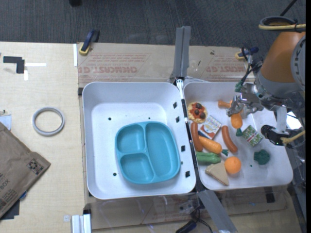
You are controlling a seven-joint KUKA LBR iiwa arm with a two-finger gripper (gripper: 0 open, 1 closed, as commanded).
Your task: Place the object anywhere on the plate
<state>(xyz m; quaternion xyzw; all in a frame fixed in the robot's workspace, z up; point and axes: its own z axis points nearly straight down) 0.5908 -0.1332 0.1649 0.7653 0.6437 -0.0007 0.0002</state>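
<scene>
Two bins on the surface; entries:

- Left bin (92,130): teal plate (147,152), three compartments, bare.
- Right bin (282,176): toy foods in a heap.
- Gripper (236,111): low over a small orange piece (236,121); jaws' state cannot be told.
- Handling, judged: light, rigid, smooth plastic, likely slippery; grip across its narrow middle.

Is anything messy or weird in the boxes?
Nothing looks spilled or broken. The toy food lies jumbled in the right bin, and the blue plate sits a bit crooked in the left bin.
</scene>
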